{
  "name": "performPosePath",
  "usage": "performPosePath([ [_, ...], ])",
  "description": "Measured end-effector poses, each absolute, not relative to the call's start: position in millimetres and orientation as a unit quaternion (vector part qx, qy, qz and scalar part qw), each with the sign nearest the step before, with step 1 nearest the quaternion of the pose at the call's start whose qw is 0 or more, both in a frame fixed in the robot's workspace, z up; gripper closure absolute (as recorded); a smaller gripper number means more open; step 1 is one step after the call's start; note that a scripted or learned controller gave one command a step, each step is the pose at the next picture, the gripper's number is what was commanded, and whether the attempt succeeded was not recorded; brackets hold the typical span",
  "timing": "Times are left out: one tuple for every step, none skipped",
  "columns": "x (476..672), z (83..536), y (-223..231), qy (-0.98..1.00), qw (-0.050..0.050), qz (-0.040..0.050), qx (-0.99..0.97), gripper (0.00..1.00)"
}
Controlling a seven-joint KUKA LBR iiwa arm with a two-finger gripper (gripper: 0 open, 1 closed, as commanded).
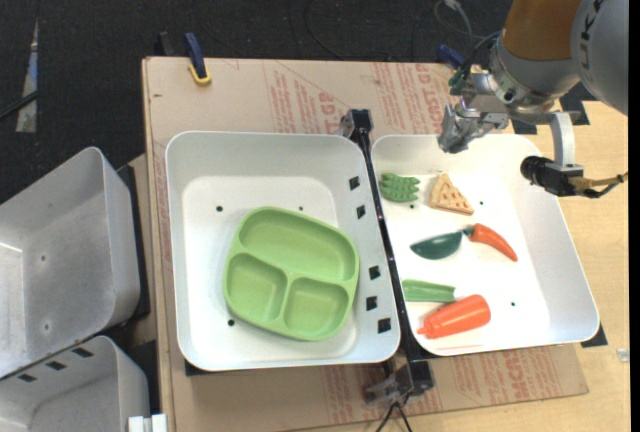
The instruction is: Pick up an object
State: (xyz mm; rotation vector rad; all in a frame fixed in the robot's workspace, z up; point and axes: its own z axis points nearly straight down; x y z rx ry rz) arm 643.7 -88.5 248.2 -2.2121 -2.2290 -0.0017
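the gripper (458,137) is hovering above the right bin (560,250), its grip state unreadable, because the nearest target, a waffle wedge (451,194), is lying just below it.

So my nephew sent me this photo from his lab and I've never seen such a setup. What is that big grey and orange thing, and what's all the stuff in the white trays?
It is a robot arm, seen by one camera fixed above the bench and looking down at a slant. The arm reaches in from the right. At its tip is a claw, hanging over the far edge of the right bin; I see nothing held in it.

The left bin holds a green divided plate. The right bin holds toy food: a green leafy piece, a wedge like pizza, a dark green pepper, an orange pepper, a green pod and an orange-red carrot. The job is to pick one up.
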Motion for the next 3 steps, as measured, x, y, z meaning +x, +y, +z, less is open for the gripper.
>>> performPosePath([
  [635.6,235,-38,-0.709,0.001,0.0007,-0.705,1.00],
  [619.2,226,18,-0.710,0.002,0.0010,-0.705,1.00],
  [606.8,227,82,-0.710,0.002,0.0001,-0.704,1.00],
])
